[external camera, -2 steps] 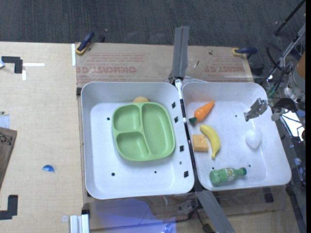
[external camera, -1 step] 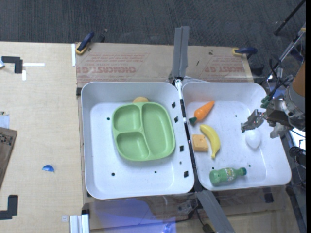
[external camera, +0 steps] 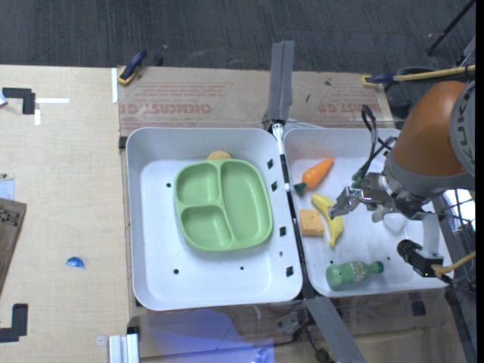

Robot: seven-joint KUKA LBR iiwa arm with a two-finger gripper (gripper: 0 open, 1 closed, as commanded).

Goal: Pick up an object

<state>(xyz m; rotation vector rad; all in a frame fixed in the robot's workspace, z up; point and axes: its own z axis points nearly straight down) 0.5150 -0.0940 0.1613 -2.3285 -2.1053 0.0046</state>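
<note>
Seen from above at a slant, two shallow white bins sit side by side on a wooden bench. The left bin (external camera: 144, 225) holds a pale green divided plate (external camera: 224, 204) with three compartments, lying flat near the bin's middle; a small yellowish object (external camera: 219, 156) peeks out from behind the plate's far edge (too hidden to identify).

The right bin (external camera: 393, 282) holds the toy food. An orange carrot (external camera: 318, 171) lies near the far left corner. Nearer the camera along the bin's left side is a tan cheese wedge (external camera: 311, 222), and just beside it a yellow banana (external camera: 328, 218). A green bottle (external camera: 352, 272) lies on its side near the bin's front wall.

The grey arm with its orange band reaches in from the right, above the right bin. Its gripper (external camera: 342, 203) hangs just beside the upper end of the banana, perhaps touching it. Whether the pincer is released or clenched cannot be told, since its tip is small and dark against the bin. Nothing is visibly lifted.
</note>
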